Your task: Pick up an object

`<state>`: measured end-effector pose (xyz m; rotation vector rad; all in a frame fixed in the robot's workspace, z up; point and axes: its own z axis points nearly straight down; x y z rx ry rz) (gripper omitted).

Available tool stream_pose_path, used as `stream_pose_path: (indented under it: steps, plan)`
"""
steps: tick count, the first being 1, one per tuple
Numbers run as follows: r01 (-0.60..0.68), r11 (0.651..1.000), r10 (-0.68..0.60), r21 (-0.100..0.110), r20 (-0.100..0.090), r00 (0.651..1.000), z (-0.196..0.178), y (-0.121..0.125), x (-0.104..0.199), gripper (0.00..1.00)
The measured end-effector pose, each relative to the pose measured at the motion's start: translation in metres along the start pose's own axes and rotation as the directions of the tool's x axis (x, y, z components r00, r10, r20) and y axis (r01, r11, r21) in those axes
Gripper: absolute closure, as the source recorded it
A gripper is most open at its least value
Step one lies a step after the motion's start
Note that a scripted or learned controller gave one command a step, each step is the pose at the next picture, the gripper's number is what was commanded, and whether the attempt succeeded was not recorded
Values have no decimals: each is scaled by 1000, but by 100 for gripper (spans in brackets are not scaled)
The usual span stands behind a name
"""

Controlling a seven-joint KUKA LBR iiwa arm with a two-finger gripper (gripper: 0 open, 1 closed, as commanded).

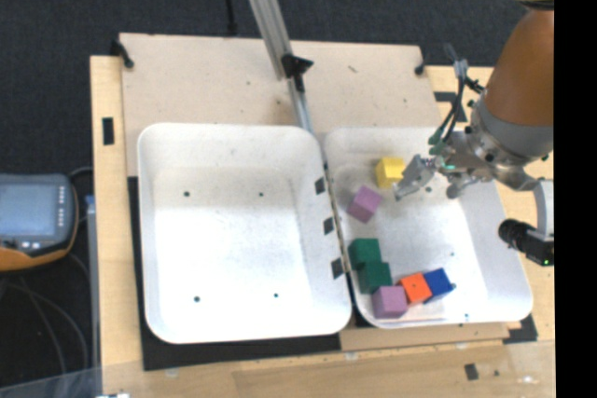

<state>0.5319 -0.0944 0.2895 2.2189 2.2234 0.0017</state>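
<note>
My claw point(417, 177) sits over the right bin point(494, 294); finger state: can't tell, nothing seen held. Yellow block point(391, 170) just beside tip, left. Lilac block point(365, 202) near, lower left. Green blocks point(369, 262), purple block point(390, 300), orange block point(416, 287), blue block point(437, 281) well below.

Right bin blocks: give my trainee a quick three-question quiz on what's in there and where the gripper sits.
1. True or false: the yellow block lies in the right bin.
2. Which block lies nearest the gripper? A) blue block B) yellow block C) orange block
3. Fill in: the green blocks sit against the bin's ____ wall, as the camera sees it.

Key: 1 true. 2 B. 3 left.
</note>
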Motion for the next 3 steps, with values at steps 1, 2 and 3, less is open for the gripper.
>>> stream_pose_path:
  steps: [1, 2, 3]
  plan:
    - [8, 1000, -8, -10, -1, 1000, -156, 3, 123, 0]
    - [0, 1000, 0, -2, 3, 1000, -151, 3, 118, 0]
    - [4, 1000, -4, 8, 3, 1000, -22, 60, 154, 0]
